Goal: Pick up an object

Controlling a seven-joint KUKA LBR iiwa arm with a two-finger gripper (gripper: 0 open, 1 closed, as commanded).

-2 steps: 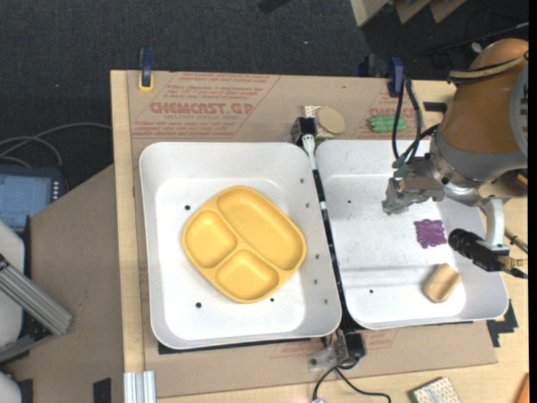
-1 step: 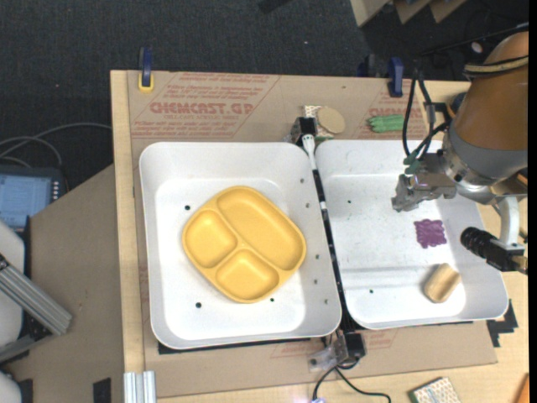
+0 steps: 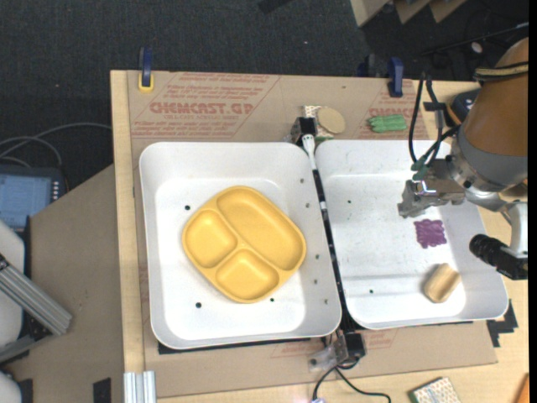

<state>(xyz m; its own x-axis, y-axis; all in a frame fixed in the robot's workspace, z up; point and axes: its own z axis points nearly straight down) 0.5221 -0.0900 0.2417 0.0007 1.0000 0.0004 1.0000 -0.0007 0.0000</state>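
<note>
Tan block [image 3: 440, 283] tilted, long axis diagonal

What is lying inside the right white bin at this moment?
The right bin holds a purple object and a tan block, lying apart. The gripper hangs above the purple object. The arm covers the bin's far right part, so anything there is hidden.
</note>
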